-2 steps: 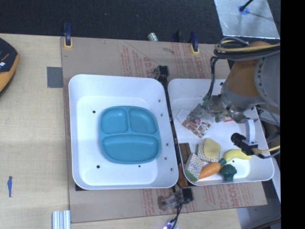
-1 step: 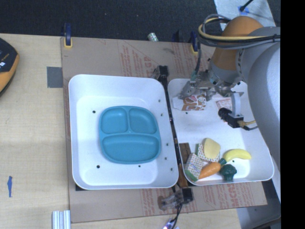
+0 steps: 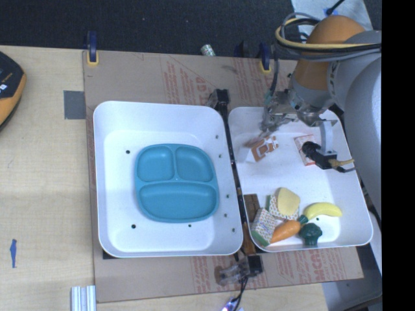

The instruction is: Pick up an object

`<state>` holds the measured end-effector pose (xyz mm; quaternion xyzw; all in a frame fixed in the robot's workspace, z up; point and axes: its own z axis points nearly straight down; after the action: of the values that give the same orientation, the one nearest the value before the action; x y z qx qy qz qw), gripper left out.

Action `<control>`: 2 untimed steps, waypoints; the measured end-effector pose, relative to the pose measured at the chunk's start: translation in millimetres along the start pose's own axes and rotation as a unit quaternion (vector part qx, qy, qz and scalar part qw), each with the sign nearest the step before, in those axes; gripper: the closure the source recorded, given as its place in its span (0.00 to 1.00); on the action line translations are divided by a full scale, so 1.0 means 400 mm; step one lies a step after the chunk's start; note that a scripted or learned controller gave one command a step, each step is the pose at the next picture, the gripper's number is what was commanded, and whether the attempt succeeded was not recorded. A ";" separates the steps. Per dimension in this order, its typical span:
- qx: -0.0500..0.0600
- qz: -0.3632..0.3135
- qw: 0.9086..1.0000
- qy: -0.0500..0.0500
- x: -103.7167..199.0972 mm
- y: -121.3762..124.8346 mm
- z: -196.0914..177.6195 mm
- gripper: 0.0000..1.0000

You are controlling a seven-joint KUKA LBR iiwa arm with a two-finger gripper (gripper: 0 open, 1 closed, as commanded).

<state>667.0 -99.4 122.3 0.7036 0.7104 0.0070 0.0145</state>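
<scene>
Front edge: ribbed metal piece (image 3: 83, 297) on the pale wooden bench (image 3: 39, 193); black clamp (image 3: 237, 272) at the near edge of the cardboard.
Surface: brown printed cardboard sheet (image 3: 162, 76) under both bins, a blue clip (image 3: 93, 47) on its far edge.
Left bin (image 3: 110, 128): blue divided plate (image 3: 176, 181) in the middle.
Right bin (image 3: 350, 193): toy banana (image 3: 322, 210), carrot (image 3: 285, 230), broccoli (image 3: 311, 233) and waffle piece (image 3: 264, 224) crowded in the near corner.
Gripper (image 3: 272, 123): over the right bin's far left part; released or clenched, cannot tell.
Brown-and-white packet (image 3: 264, 148): just beneath the gripper; touching or apart unclear.
Room: dark floor (image 3: 162, 11) beyond the bench.
</scene>
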 end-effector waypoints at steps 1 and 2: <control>0.007 -0.001 1.000 0.003 0.008 -0.009 0.017 0.00; 0.022 0.007 1.000 0.005 -0.133 -0.293 0.074 0.00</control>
<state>551.4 -154.1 89.8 0.7086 0.7056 -0.0055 -0.0045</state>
